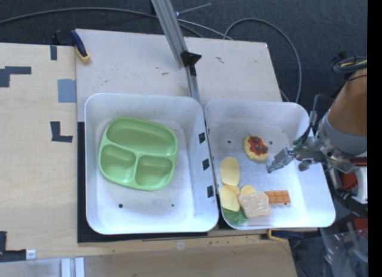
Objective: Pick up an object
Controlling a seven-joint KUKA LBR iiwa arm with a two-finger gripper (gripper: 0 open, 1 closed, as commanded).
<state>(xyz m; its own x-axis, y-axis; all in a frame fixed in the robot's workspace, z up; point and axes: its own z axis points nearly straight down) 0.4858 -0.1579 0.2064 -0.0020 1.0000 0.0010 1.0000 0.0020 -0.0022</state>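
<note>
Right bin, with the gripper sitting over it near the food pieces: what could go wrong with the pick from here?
The gripper sits between the round red-topped piece and the orange bar, over neither, so closing here would likely grab nothing. The yellow pieces, bread slice and orange bar crowd the near side of the right bin; a descent there could push neighbours or pinch two.

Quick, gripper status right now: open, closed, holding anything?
Gripper: cannot be told from this view; nothing visibly held, poised over the right bin.

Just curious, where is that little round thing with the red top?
The round toy lies in the right bin, near its middle, left of the gripper.
</note>
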